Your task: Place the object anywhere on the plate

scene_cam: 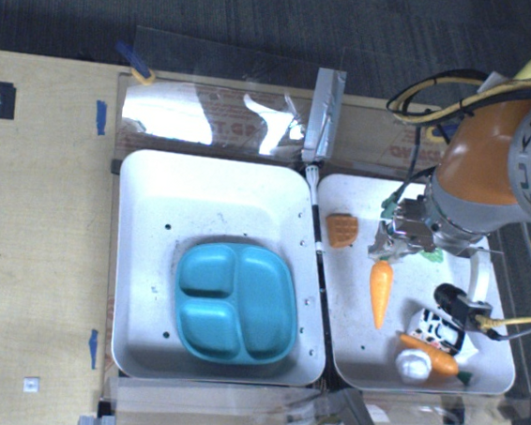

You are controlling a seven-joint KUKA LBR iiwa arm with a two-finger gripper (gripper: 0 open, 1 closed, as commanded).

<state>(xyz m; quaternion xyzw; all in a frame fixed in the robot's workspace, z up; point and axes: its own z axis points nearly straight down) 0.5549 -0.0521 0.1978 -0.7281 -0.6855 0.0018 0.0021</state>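
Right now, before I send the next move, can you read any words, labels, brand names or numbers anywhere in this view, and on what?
No text can be read anywhere in this view.
The black-and-white patterned object in the right bin carries markings, too small and blurred to read as letters.
The bottle with the white cap shows an orange body, no legible label.
The blue plate and the carrot are unmarked.

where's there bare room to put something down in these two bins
Left bin: bare floor all around the blue plate, widest behind it; its three compartments hold nothing. Right bin: a bare patch between the orange block and the carrot, running to the near wall. Crowded around the end effector and the near right corner.
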